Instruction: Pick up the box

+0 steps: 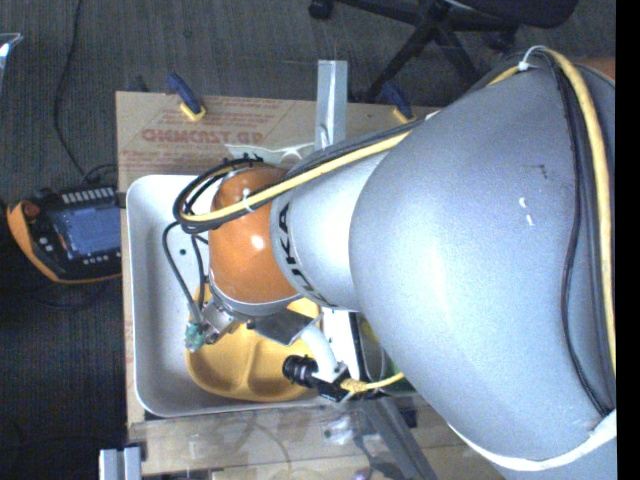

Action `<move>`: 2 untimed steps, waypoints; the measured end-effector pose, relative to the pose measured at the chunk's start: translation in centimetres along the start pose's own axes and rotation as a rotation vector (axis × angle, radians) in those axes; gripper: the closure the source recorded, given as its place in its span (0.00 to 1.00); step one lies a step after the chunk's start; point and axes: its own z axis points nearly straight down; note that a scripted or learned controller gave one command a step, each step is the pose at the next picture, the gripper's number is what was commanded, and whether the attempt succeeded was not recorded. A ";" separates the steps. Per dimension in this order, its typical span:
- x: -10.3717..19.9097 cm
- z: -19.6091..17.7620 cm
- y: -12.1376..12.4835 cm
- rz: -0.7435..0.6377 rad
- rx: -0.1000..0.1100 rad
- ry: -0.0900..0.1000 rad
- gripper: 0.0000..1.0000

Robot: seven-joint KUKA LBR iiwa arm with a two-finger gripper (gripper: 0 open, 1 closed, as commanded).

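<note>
In left bin [150, 298], arm [450, 268] over yellow object [235, 373]

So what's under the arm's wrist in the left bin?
A yellow object lies on the left bin floor beneath the orange band. The arm covers the rest, gripper included.

Grey arm [470, 268] with orange band [245, 238] over a white bin [150, 298] holding something yellow [235, 368].
</note>
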 end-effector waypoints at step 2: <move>0.2 1.6 0.2 -0.157 0.002 0.002 1.00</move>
